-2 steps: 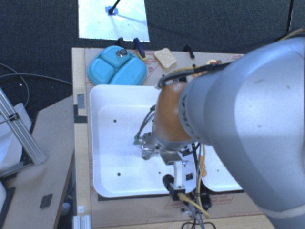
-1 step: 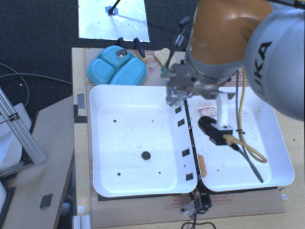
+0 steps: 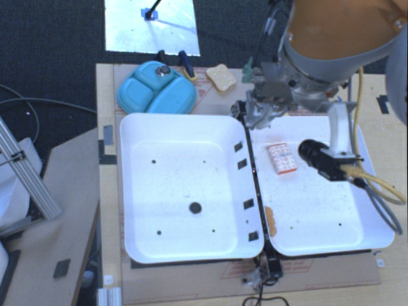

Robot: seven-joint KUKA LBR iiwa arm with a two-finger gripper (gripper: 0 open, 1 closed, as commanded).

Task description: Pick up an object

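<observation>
A small pink and white box (image 3: 282, 158) lies in the right bin (image 3: 331, 231), in its upper left part. A thin orange piece (image 3: 270, 220) rests against that bin's left wall. A small dark round object (image 3: 195, 207) sits in the left bin (image 3: 146, 234), near its middle. My gripper (image 3: 254, 115) hangs over the far end of the divider between the bins, up and left of the box and apart from it. The grey and orange arm (image 3: 338, 24) covers the right bin's far edge.
A blue lidded tray (image 3: 156, 89) and a yellow sponge (image 3: 221, 76) lie on the bench behind the bins. A black cylinder (image 3: 319, 157) with a yellow cable hangs from the arm over the right bin. A shiny sheet (image 3: 150, 16) lies on the floor beyond.
</observation>
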